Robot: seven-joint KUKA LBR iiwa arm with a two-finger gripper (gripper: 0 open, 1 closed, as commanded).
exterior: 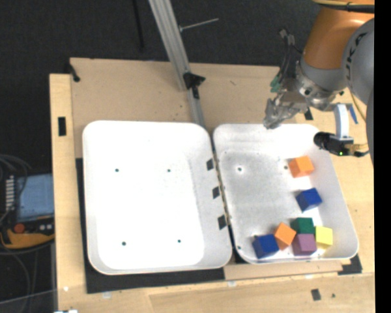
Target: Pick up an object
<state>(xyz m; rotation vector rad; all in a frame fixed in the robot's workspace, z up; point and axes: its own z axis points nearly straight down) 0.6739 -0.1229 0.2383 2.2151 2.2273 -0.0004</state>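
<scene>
The likeliest target, an orange cube [301, 166], is sitting alone in the right bin [260, 194], near that bin's far right side, resting flat and touching nothing. Just below it in the picture, a blue cube [309, 199] is also lying by itself. Toward the near right corner the rest are crowding together: a green cube [305, 225], a yellow cube [324, 236], a purple cube [304, 243], a second orange cube [285, 234] and a second blue cube [265, 246], most of them touching or nearly touching a neighbour. The gripper [274, 118] is hanging at the far edge of the right bin, above its rim and pointing down and slightly leftward in the view; I cannot tell from here whether it is wide or narrow, and nothing is showing in it. The relation that matters: the lone orange cube is lying toward the viewer and a little to the right of the gripper, near it but clearly apart, while the cluster is lying well farther down the bin. Being cubes, none is offering a long axis, though the orange one is looking slightly turned against the bin's sides, so the wrist may need to match its faces. The left bin [150, 194] is sitting beside the right one on the worktop [117, 90], and a slanted metal rail [173, 41] is crossing above the gap between them.
</scene>
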